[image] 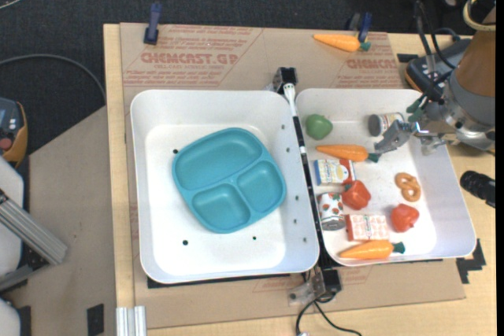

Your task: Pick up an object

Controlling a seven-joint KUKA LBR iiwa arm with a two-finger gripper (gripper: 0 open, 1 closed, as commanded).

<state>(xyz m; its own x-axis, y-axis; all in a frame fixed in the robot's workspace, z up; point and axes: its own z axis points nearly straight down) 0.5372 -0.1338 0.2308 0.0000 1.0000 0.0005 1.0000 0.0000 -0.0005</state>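
Observation:
My gripper (391,138) hangs over the upper middle of the right bin (450,193), reaching in from the right. It is just right of a small grey can (376,123) and above the leafy end of an orange carrot (342,153). Nothing visibly sits in its grasp. Further objects in the right bin are a green ball (318,125), a small carton (331,171), a red pepper (356,194), a pretzel (408,185), a red fruit (404,217), a snack box (367,227) and a second carrot (366,251).
The left bin (150,169) holds a blue divided plate (228,179). Another carrot (337,42) lies on the cardboard behind the right bin. Blue clamps (152,22) pin the cardboard's far edge. Cables run at the far right.

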